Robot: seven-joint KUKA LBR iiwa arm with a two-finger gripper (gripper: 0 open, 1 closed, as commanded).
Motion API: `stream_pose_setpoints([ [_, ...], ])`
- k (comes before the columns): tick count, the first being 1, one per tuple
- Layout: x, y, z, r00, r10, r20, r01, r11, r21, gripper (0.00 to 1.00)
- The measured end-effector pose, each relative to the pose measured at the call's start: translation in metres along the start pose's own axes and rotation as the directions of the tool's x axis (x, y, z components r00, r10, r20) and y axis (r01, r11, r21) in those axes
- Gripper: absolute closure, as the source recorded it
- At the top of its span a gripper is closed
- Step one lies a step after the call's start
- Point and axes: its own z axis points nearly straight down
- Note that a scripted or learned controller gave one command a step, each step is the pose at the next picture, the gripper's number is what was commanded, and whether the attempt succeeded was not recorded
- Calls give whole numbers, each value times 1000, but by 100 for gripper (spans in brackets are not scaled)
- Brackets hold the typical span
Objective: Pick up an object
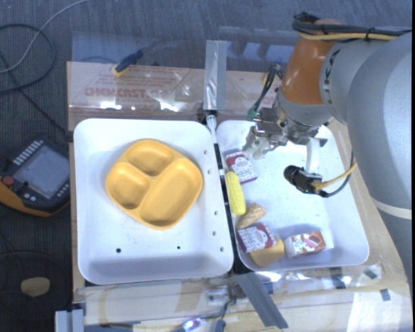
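Fig. Overhead slant view of bench w/ two white bins; items listed left to right, positions given rel. to the corn cob.

Far left of the cob, on the dark floor: a handheld pendant (33, 180) w/ grey screen and orange edge. Left bin (97, 254): holds a yellow three-compartment plate (154, 183), just left of the cob across the bins' shared rims. Behind the bins, a clear plastic sheet (145, 88) over brown board.

Corn cob (235, 192): yellow, lying lengthwise along the left wall of the right bin (346, 234). Just behind it and touching or nearly so, a red-and-white packet (241, 167). Just in front of the cob, a tan bread-like piece (251, 216); further front, a second red-and-white packet (257, 238) partly over a yellow-tan block (267, 254). Front-right of the cob, a third packet (308, 243), red/white.

Gripper (257, 146): hangs over the rear of the right bin, behind-right of the cob, just beside the rear packet. Nothing seen between its fingers; whether open or closed cannot be told. Grey arm (373, 81) w/ orange band enters from the right.
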Motion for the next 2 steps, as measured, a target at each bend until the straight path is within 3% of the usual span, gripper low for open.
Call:
stream_pose_setpoints([
  [1,-19,51,-79,990,-139,2,139,990,-2,100],
  [2,-55,1,-59,962,-272,1,272,962,0,100],
])
